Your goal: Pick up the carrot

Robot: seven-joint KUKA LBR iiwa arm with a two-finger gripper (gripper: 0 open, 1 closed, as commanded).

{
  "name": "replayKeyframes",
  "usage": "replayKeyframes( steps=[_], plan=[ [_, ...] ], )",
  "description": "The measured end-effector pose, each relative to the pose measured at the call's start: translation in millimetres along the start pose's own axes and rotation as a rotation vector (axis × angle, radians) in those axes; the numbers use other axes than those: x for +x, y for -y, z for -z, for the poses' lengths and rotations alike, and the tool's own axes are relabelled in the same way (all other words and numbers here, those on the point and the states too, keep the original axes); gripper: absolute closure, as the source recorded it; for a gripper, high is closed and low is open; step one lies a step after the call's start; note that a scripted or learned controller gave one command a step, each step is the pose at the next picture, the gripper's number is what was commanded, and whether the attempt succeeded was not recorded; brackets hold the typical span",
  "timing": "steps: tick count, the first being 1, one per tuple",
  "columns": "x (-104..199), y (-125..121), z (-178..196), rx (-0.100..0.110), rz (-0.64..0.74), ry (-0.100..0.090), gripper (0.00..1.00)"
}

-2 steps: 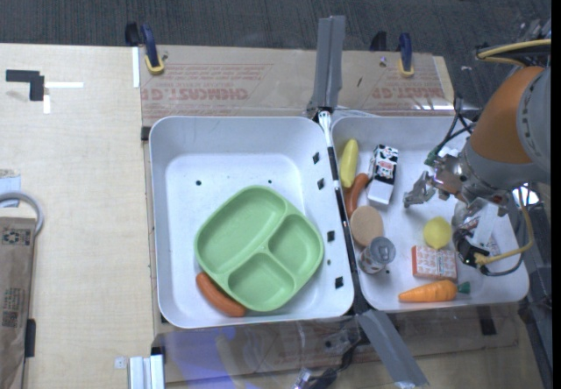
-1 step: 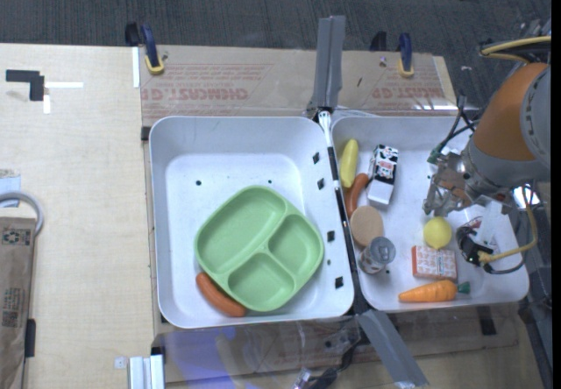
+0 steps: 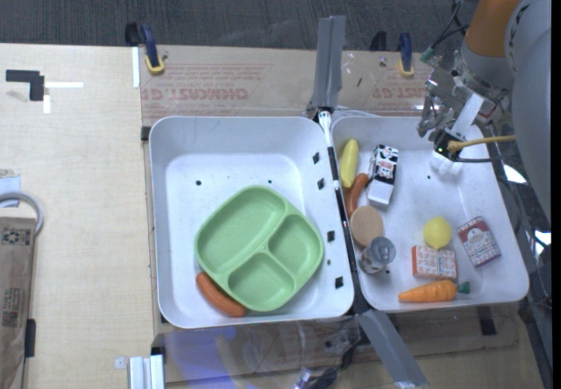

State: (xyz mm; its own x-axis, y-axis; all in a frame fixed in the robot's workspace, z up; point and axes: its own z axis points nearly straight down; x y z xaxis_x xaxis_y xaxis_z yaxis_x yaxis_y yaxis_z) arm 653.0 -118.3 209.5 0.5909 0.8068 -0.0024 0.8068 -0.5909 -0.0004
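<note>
Pale wood table (image 3: 79,203) carries two white bins side by side, and the nearest thing of interest is the carrot (image 3: 429,293), lying at the near edge of the right bin (image 3: 500,278) with its long axis roughly left to right, leafy green end toward the right. Just behind it sit a small red-and-white box (image 3: 435,263), a yellow ball (image 3: 437,232) and a red carton (image 3: 479,241). Further left in the same bin are a metal cup (image 3: 379,253) and a milk carton (image 3: 382,175). A green divided plate (image 3: 259,247) occupies the left bin (image 3: 166,203).

Farthest back, the end effector (image 3: 447,129) hangs over the far right corner of the right bin, well apart from the carrot. Whether it is apart or together, I cannot tell. The carrot lies toward the camera and slightly left of it, so the coming move likely calls for a reach forward across the bin, with the grasp set across the carrot's short width.
</note>
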Motion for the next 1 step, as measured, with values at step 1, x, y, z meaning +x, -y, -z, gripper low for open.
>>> replayKeyframes(
  steps=[1],
  plan=[
    [-33.9, -10.2, 219.3, 0.001, 0.021, 0.001, 1.00]
  ],
)
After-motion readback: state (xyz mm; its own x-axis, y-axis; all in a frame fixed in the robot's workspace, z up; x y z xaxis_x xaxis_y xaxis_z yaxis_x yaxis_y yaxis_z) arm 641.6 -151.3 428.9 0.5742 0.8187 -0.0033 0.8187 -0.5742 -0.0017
